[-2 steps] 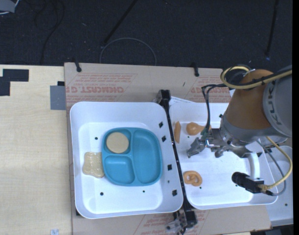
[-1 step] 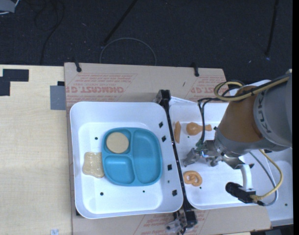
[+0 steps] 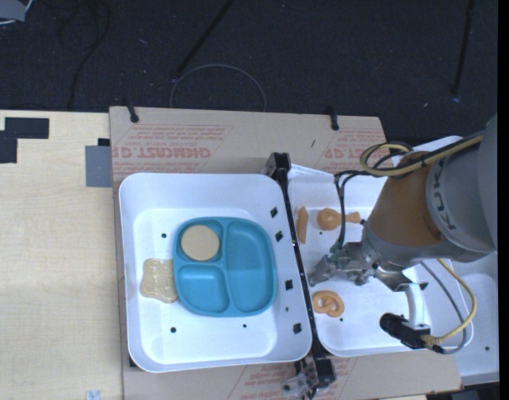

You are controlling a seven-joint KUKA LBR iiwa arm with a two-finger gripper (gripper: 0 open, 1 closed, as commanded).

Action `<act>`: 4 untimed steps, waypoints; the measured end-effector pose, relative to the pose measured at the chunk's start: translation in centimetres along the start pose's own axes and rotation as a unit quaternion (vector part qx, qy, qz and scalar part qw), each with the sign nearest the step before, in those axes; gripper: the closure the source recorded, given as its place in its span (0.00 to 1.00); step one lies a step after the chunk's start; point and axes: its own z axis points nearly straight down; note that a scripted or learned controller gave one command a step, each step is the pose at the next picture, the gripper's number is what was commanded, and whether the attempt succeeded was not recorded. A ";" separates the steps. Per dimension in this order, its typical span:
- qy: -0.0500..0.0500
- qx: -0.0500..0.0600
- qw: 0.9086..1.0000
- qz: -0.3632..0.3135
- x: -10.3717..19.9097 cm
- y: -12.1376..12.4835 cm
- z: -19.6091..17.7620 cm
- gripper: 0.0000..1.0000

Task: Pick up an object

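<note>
Nearest the camera, the grey arm (image 3: 454, 202) with its orange band (image 3: 404, 211) reaches in from the right and hangs over the right bin (image 3: 354, 340), covering much of that bin's far and right parts. Its gripper (image 3: 341, 267) points left, low over the bin floor, about midway along the bin's left half. Whether the fingers are spread or closed cannot be told, because the metal tip is small and seen against the white floor; nothing can be made out between them. Black and yellow cables (image 3: 437, 323) loop from the wrist down toward the bin's near right corner.

Three small things lie on the right bin's floor. An orange pretzel-shaped ring (image 3: 327, 304) rests just beside the gripper, on its near side. A slim orange stick (image 3: 301, 224) lies close to the divider between the bins, toward the far end. A rounded orange lump (image 3: 330, 219) sits near the stick, on its right, apart from the gripper tip.

Left of the divider, the left bin (image 3: 146, 198) holds a blue divided tray (image 3: 237, 282). A tan round disc (image 3: 199, 242) lies in the tray's far left compartment. A pale yellowish piece (image 3: 158, 280) lies on the bin floor, touching the tray's left edge.

Both bins stand on a cardboard sheet (image 3: 237, 140) on the wooden desk (image 3: 46, 265).
</note>
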 end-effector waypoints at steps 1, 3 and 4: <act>0.000 -0.001 1.000 0.004 -0.2 0.1 -1.2 1.00; -0.001 -0.004 1.000 0.000 0.5 0.4 -12.1 1.00; -0.001 -0.004 1.000 -0.001 0.7 0.1 -18.3 1.00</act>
